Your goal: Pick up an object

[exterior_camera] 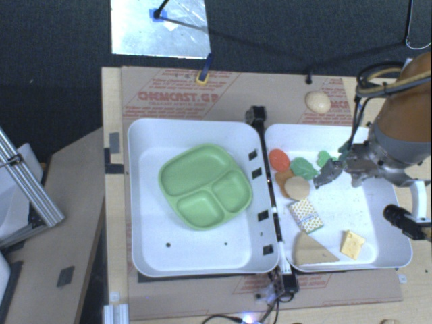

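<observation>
Hovering over right bin (385, 248), gripper (329, 175) (finger spread impossible to tell), just beside green toy (304, 167), orange ball (279, 158), tan ball (296, 187); green divided plate (204, 186) in left bin (155, 248).

The pale wooden desk (115, 201) carries a printed brown cardboard sheet (182, 96). Two shallow white plastic bins lie on it: one (145, 248) well left of the hand (329, 174), the other (385, 245) beneath it. A beige egg-shaped object (318, 102) rests on the cardboard just above the hand.
</observation>
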Controlling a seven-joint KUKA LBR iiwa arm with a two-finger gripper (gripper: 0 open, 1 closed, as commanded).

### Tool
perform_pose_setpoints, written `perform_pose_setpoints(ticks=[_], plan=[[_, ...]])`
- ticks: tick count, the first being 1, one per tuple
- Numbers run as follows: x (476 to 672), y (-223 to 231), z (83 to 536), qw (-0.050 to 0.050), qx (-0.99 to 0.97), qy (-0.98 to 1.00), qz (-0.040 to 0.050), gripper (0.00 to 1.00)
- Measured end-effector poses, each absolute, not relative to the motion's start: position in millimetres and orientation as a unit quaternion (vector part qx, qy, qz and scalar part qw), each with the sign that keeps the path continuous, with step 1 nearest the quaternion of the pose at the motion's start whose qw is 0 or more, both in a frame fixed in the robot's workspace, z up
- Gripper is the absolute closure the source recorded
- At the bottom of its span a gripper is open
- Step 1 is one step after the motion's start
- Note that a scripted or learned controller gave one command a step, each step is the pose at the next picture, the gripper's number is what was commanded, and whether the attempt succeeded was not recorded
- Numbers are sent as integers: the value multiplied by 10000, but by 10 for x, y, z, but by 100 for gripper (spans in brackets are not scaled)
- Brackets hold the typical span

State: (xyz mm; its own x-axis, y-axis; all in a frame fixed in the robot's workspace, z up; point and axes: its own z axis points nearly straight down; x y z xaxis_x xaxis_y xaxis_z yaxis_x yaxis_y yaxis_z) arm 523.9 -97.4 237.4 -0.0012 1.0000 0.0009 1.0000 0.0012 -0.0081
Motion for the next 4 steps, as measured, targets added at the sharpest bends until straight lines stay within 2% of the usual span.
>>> perform_pose_setpoints(ticks=[1,2,4], plan=[[5260,-973,2416,-6,-7060,-7082,-3,0],[5339,-907,1861,13,-7064,-7079,7,0],[5359,-904,914,17,-7069,-7073,8,0]])
